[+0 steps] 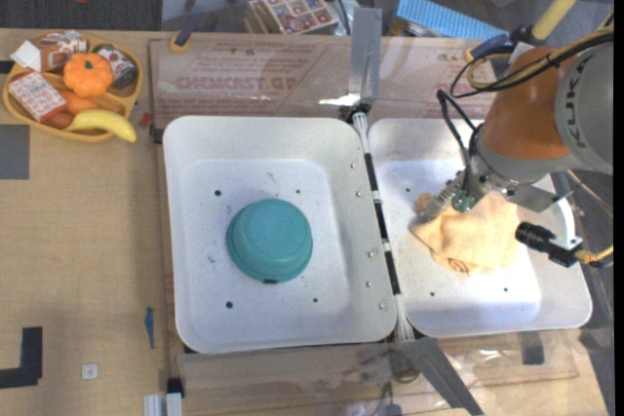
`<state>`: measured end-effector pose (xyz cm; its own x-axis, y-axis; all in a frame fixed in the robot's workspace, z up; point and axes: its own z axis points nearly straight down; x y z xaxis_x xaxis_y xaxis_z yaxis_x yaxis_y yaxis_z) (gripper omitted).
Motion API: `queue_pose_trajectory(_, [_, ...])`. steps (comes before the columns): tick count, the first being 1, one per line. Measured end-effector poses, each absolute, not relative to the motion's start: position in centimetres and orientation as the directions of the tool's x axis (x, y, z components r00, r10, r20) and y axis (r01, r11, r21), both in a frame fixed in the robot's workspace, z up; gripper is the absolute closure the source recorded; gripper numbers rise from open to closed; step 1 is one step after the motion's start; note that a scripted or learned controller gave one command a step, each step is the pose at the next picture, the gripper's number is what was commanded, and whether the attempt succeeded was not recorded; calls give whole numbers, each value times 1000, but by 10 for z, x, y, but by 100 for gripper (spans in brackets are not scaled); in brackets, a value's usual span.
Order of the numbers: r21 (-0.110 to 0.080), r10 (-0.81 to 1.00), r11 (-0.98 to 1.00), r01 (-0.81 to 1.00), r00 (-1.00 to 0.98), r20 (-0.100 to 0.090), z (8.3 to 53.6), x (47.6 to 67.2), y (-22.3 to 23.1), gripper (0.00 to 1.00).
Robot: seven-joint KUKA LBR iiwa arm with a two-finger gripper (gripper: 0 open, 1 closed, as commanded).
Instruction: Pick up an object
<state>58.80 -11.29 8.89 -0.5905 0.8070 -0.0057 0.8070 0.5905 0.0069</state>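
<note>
Soft yellow-tan fabric is what I'm after: the crumpled cloth lies in the right bin, toward its middle, with one small lump of it poking out at its left. My fingers are down at the cloth's upper left edge, touching or just above it; from this slant I cannot tell whether they are apart or together, nor whether any fold sits between them. The cloth looks to be resting flat on the bin floor, so I judge the pick not yet done: the reach is made, but the grip and the lift remain. In the left bin a teal bowl sits upside down, well apart from me. Beyond the bins, at the table's far left corner, a yellow dish holds toy food.
</note>
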Motion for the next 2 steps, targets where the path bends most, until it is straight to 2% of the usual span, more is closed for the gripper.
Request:
queue_pose_trajectory(1, [8, 738, 674, 738, -674, -8, 89, 554, -102, 0])
queue_pose_trajectory(2, [8, 738, 674, 738, -674, -8, 89, 554, -102, 0])
